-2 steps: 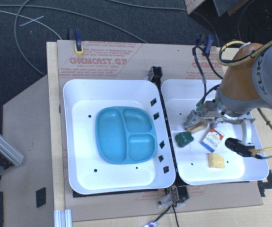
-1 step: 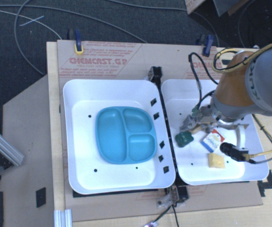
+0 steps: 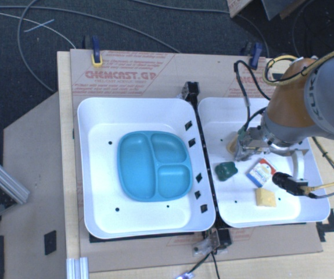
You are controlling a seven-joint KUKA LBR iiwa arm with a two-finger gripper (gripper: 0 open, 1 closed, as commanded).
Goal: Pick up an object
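Green object (image 3: 226, 170) lies near the right bin's (image 3: 283, 217) left wall; gripper (image 3: 245, 146) grip unreadable.

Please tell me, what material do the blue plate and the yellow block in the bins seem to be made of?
Blue plate: likely molded plastic, smooth and slightly glossy, one even color with rounded compartment ridges. Yellow block: perhaps sponge or foam, since it looks dull and matte; too small to be sure.

Even overhead light falls across the bench, leaving the two white bins (image 3: 91, 156) bright, nearly washed out, with soft shadows under their rims; the blue divided plate (image 3: 155, 165) shows a mild sheen, the dark floor stays dim, and focus is slightly soft throughout
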